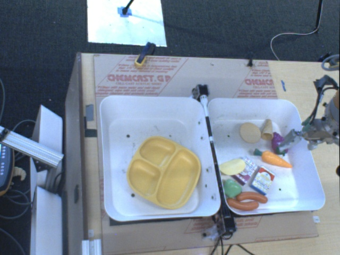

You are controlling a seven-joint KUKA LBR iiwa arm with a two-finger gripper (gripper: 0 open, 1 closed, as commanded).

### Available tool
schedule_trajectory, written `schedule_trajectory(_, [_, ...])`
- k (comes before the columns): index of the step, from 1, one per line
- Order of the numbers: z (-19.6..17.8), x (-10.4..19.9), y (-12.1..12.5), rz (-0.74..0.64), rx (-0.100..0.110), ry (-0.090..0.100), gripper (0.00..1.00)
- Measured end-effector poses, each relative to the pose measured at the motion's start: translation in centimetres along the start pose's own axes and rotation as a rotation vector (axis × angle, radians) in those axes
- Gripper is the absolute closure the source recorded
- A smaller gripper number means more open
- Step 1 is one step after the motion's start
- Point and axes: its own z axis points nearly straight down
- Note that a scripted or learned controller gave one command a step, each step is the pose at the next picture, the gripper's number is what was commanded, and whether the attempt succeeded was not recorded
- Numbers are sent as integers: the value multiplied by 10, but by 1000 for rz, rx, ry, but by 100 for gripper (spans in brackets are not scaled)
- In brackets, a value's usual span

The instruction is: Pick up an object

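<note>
At far right, over the right bin's [305, 158] outer rim, the gripper [289, 140] reaches in w/ its grey fingers [291, 138] angled down-left toward the toys. Jaw state: can't tell, too small and blurred to see a gap or anything pinched. Fingertips sit just beside the purple toy [277, 142], poss. touching it; can't confirm. Arm body is mostly cut off by the frame edge.

Closest items: purple toy lies betw. the tan cone [266, 127] and the orange carrot [275, 159], which rests w/ its green end pointing left. Tan round disc [249, 133] sits just left of the cone, touching or nearly so. Farther down-left: pale yellow piece [232, 167], then a small printed packet [247, 170] and a blue-white-red box [263, 180] side by side. Green piece [231, 188] lies near the bin's front-left corner, w/ the red sausage [247, 201] just beside it along the front wall.

Left bin [114, 142] holds a yellow divided plate [163, 171], three compartments, sitting toward the front-right. Both bins rest on a protective-film sheet [143, 77] w/ red lettering, on the wooden bench [300, 81].
</note>
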Motion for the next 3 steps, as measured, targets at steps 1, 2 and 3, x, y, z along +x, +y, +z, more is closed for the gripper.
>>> schedule_trajectory(1, [126,34,117,-3,-10,0,0])
schedule_trajectory(2, [130,74,86,-2,0,1,0])
schedule_trajectory(3, [119,74,87,-4,-2,1,100])
